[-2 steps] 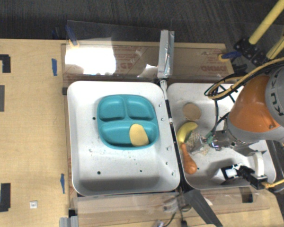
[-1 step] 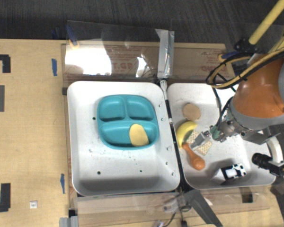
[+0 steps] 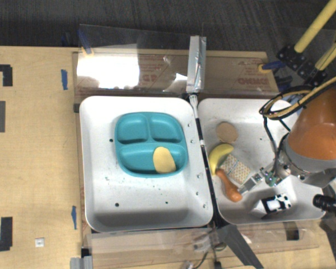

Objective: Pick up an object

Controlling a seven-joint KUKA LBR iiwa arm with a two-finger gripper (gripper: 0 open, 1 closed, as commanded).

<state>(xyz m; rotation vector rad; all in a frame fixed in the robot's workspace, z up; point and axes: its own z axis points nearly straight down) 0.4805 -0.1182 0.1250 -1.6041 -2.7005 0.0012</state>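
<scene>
At lower right of the frame, the tool [image 3: 256, 182] hangs low in the right bin [image 3: 308, 214], beside a carrot [image 3: 229, 187] and banana [image 3: 220, 154]; whether it grips anything is unclear, so nothing looks lifted yet

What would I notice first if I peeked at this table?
Probably the bright blue tray in the left bin, with a yellow lump in its near compartment. Then the arm's orange band over the right bin, where a banana and carrot lie.
</scene>
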